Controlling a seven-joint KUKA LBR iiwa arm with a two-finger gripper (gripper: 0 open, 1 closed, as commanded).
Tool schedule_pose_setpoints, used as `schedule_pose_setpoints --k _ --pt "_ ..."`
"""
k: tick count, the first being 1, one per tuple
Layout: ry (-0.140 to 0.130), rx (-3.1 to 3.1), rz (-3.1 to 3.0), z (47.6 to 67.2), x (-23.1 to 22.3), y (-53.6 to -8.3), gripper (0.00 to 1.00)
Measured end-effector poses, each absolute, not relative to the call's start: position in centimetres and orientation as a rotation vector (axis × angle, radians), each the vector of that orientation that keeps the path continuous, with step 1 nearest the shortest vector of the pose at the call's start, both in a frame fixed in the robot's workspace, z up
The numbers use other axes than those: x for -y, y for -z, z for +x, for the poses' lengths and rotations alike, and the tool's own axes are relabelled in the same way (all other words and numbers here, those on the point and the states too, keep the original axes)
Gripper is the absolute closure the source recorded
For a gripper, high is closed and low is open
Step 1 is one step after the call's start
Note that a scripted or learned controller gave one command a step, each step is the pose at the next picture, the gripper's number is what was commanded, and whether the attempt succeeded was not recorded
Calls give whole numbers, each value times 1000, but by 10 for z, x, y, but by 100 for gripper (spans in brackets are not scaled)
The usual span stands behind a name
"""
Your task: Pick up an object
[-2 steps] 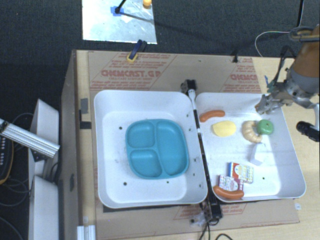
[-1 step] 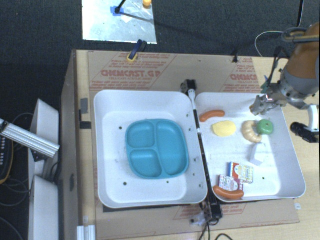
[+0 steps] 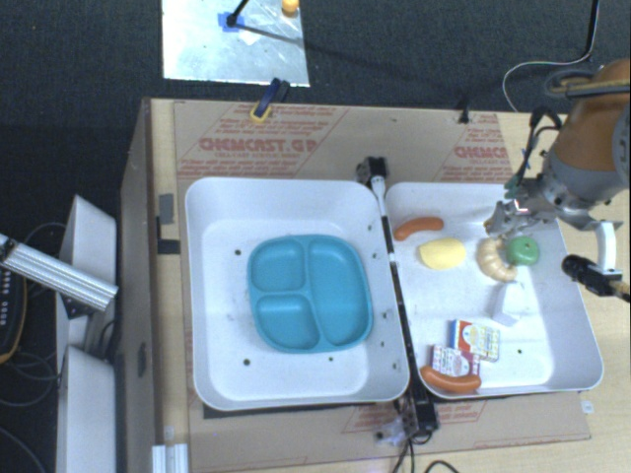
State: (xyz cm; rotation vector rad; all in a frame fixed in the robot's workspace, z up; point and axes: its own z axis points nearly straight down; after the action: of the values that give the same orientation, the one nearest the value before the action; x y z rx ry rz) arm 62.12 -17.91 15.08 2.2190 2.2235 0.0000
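Camera view puts your gripper (image 3: pixel 511 217) low over the far right part of the right bin (image 3: pixel 572 363), directly above the croissant (image 3: pixel 493 261) and the green round item (image 3: pixel 525 251) that sit touching each other. Those two lie just on the near side of the fingertips, the croissant's long axis running roughly far to near with a curl at its near end. To the left of it you have a yellow lemon-shaped piece (image 3: pixel 442 254) and, beyond that, an orange sausage (image 3: pixel 419 228) lying left to right. Nearer you sit two small cartons (image 3: pixel 466 348) and a second sausage (image 3: pixel 451 381). You cannot tell from this slant whether the jaws are apart or together; the wrist body hides them. Nothing appears clamped, though that is uncertain. The left bin (image 3: pixel 212 264) bears a blue divided tray (image 3: pixel 308 292).
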Motion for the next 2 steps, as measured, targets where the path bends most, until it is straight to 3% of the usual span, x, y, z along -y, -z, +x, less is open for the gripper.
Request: schedule_pose_setpoints --k 1,2 --pt "0 -2223 2219 621 179 -151 0" --pt "-2 -2225 2217 613 146 -134 0"
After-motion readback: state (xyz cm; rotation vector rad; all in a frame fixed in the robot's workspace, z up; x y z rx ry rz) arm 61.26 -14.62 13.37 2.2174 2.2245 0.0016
